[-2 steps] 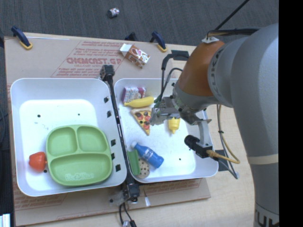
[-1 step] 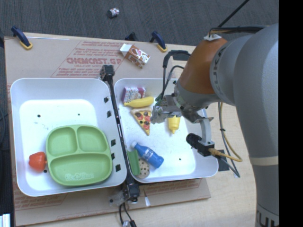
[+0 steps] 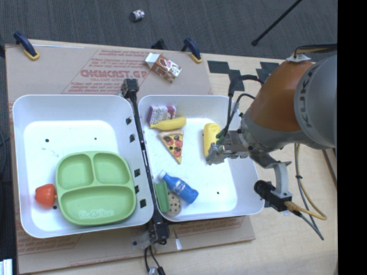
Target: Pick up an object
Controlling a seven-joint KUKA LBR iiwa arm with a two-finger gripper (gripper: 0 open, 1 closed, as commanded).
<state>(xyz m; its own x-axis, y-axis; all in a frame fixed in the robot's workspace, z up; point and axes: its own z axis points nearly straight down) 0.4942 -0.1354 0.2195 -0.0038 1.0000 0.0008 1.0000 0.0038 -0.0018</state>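
1. The grey arm's two-finger gripper (image 3: 215, 152) is hanging low inside the right shallow white plastic bin (image 3: 243, 202), and I cannot tell how its jaws are standing from here.
2. A smooth yellow plastic block with rounded ends (image 3: 210, 136) is lying just beside the jaws, on their far side, touching or nearly touching them; its long axis is running from the bin's far wall toward the near one.
3. Left of the jaws, a flat toy pizza slice (image 3: 174, 144) is pointing its tip toward the near wall, a yellow toy banana (image 3: 168, 123) is lying crosswise beyond it, and a pink-and-white packet (image 3: 161, 113) is sitting behind that.
4. Toward the near left of the jaws, a glossy blue bottle (image 3: 180, 188) is lying tilted over a round biscuit (image 3: 173, 207).
5. Well left of the jaws, the left white bin (image 3: 34, 113) is holding a green three-compartment plate (image 3: 96, 187) and a small orange-red rounded toy (image 3: 46, 195).
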